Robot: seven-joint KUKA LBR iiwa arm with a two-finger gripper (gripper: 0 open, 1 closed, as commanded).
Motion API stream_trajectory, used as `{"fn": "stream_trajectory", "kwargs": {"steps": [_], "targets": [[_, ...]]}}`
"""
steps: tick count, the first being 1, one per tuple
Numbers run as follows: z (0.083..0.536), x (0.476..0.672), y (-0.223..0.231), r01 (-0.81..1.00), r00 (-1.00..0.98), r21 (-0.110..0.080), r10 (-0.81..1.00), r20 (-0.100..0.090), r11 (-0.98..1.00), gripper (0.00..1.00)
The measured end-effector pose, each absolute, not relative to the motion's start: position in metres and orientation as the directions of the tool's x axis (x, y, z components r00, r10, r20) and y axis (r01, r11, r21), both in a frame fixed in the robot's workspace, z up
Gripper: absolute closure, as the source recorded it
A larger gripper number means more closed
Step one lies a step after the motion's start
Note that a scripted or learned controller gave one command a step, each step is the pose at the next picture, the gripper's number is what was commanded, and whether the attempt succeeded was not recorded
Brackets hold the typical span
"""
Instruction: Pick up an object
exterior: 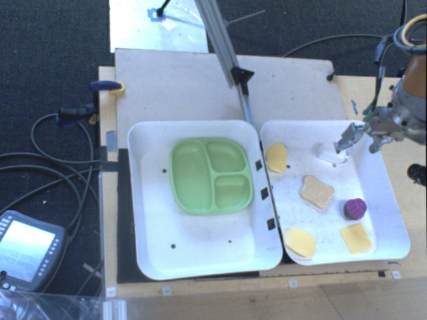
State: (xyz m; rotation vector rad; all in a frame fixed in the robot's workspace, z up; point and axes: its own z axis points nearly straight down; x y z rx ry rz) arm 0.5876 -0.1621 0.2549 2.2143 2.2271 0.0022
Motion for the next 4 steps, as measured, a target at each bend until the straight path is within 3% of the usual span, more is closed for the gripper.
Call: {"fn": "stream_trajectory", "kwargs": {"steps": [1,4], "targets": [[0.255,0.588,-0.162,1.000,-0.005,0.002,1.000,0.000,0.005,0.00],[0.096,0.587,-0.151,1.000,0.000,-0.004,1.000,0.001,0.000,0.00]]}}
